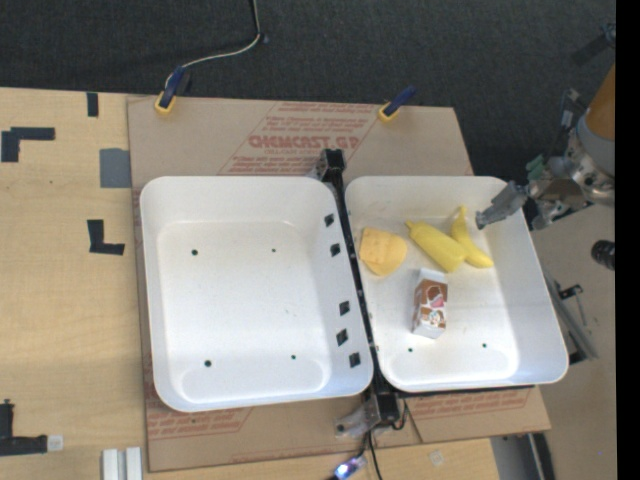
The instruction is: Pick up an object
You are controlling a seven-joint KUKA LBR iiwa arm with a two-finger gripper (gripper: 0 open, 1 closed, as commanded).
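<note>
gripper (497,209) just beside banana (470,240), apart

Red print on the cardboard sheet (300,140) is too blurred to read.

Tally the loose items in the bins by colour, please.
Yellow: 3 — rounded yellow lump, long yellow banana-shaped piece, smaller yellow curved piece.
White with brown print: 1 — small carton.
Total: 4, all in the right white bin.
</note>
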